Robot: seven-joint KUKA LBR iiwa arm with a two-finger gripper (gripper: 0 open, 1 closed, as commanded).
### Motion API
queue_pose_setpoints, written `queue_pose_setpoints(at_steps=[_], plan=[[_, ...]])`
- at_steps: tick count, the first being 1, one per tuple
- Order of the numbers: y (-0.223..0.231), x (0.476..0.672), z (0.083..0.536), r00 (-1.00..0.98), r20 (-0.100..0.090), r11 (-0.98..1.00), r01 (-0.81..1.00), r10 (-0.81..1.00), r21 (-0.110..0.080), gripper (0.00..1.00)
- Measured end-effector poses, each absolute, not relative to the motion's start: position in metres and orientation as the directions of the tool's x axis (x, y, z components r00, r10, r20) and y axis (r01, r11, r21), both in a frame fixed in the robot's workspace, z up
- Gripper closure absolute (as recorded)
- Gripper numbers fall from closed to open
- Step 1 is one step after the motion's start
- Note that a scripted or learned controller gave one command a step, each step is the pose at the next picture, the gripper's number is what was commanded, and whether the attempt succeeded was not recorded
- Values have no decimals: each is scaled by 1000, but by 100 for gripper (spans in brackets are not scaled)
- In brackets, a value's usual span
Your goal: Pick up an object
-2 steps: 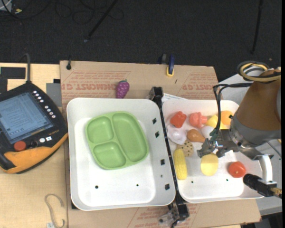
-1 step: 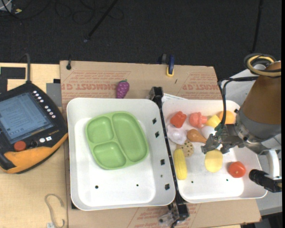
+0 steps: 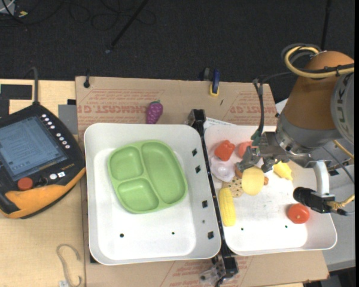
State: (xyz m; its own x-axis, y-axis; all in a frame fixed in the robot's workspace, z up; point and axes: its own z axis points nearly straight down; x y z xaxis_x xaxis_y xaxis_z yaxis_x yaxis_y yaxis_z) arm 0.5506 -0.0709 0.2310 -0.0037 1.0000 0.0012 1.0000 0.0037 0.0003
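My gripper (image 3: 255,160) hangs low over the left half of the right bin (image 3: 269,238), reaching in from the right. Just below it lies a round yellow fruit (image 3: 253,182), touching or nearly touching the gripper's tip. Around it lie an orange-red pepper (image 3: 224,150), a pink piece (image 3: 244,149), a pale lilac item (image 3: 222,171), a small speckled biscuit (image 3: 235,190) and a yellow corn cob (image 3: 227,207). A small yellow piece (image 3: 282,171) sits to the gripper's right. A red tomato (image 3: 297,213) rests near the bin's right side.
The left bin (image 3: 107,232) holds a green divided plate (image 3: 147,176). A purple toy (image 3: 154,112) lies on the cardboard behind the bins. A teach pendant (image 3: 27,157) sits at far left. A black part with a white bracket (image 3: 314,197) juts over the right bin.
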Motion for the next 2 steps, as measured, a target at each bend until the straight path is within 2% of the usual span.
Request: queue_pose_setpoints(at_steps=[1,2], plan=[[-80,549,219,1,0,-1,1000,1000,-5,100],[-78,556,220,2,0,-2,1000,1000,-3,100]])
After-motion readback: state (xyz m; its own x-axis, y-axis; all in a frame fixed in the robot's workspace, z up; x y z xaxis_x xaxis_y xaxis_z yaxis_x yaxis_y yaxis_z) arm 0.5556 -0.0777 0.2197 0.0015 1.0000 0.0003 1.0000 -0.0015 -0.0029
